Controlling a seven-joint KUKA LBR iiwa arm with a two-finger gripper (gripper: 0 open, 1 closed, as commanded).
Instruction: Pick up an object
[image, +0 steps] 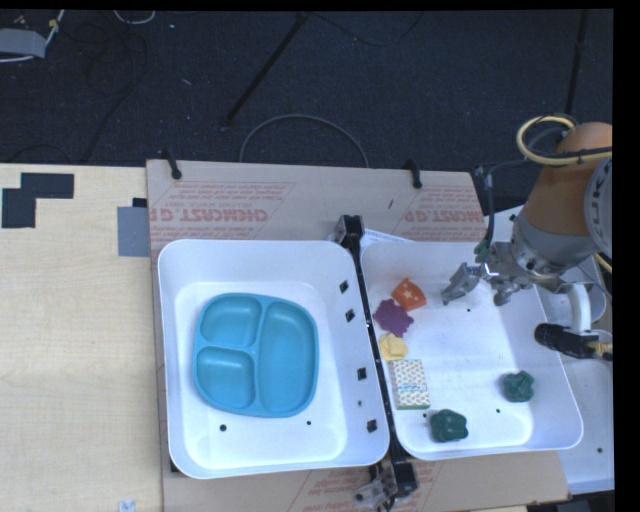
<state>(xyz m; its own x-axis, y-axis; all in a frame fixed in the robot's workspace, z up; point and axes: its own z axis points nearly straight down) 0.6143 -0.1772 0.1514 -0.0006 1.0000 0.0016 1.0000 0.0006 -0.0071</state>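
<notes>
From above, the hand (482, 283) hangs over the upper right part of the right bin (545, 385), its fingers spread apart with nothing between them. The nearest object is an orange piece (408, 293), just to the hand's left and clear of it. Below that lie a purple piece (393, 317) and a yellow piece (392, 347), close together by the bin's left wall. A small patterned box (409, 383) lies under them, and a dark green lump (448, 425) sits near the front rim. A teal lump (517, 385) rests well apart, toward the right.

The worktop (70, 350) is pale wood, with a cardboard sheet (270, 205) under both bins. Beyond it the floor (150, 90) is dark carpet crossed by cables.

The left bin (180, 440) holds a blue divided plate (256, 353), lying flat near the middle.
</notes>
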